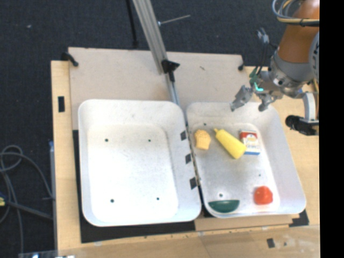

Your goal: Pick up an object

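The claw (250,98) hangs open and empty above the far edge of the right shallow white bin (286,160); nothing is picked yet. The yellow plastic bottle (230,143) lies nearest inside.

White bins (134,160) hold a yellow bottle (230,143), red ball (263,195), tan lump (202,139), and green bowl (224,205).

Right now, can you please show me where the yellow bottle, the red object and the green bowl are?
yellow bottle (231,143), camera view, middle of its body.
red object (263,195), camera view, centre of its top.
green bowl (223,205), camera view, middle of its dark inside.
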